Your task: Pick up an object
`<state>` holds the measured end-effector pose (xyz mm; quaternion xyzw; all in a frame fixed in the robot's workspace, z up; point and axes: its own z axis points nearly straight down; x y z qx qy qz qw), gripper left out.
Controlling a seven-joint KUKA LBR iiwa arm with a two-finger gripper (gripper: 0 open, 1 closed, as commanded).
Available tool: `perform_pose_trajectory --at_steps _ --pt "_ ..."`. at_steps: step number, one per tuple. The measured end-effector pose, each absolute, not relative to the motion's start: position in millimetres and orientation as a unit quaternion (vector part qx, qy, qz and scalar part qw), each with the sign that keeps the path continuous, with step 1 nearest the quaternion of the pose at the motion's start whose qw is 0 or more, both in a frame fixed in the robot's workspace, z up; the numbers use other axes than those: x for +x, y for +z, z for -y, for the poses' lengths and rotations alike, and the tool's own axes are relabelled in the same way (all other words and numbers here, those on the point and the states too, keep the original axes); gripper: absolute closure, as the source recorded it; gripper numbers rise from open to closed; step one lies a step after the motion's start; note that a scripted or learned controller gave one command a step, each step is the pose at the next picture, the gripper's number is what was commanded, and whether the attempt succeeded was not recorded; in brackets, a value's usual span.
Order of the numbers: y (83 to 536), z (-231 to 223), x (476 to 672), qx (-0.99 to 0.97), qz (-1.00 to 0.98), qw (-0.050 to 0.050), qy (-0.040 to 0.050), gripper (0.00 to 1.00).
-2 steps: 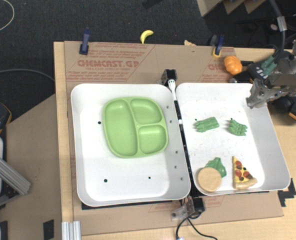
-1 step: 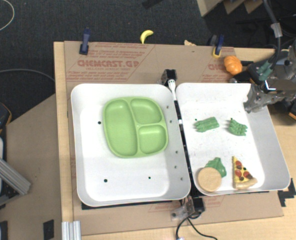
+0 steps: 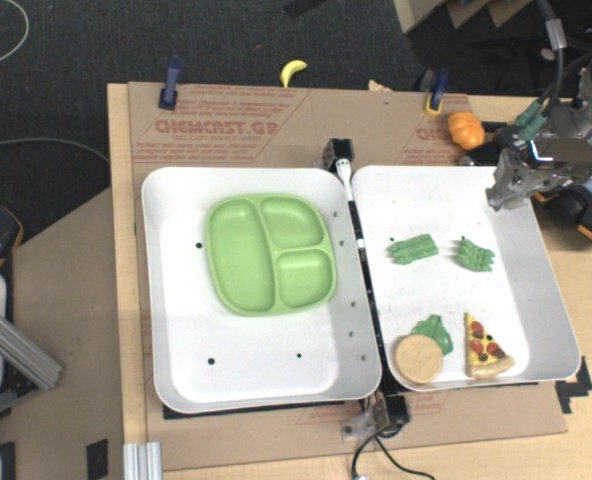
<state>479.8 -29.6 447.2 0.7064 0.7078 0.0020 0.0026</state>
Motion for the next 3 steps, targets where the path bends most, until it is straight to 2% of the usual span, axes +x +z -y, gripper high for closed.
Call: perform_pose_trajectory --at_steps 1,2,3 --pt "430 20 479.3 0.707 -0.707 -0.001 -0.0010 1.00" --pt "384 35 479.0 0.708 -0.706 -0.002 -0.0020 1.00" --pt "482 -52 480.0 0.703 -0.711 0.004 0.0060 1.00"
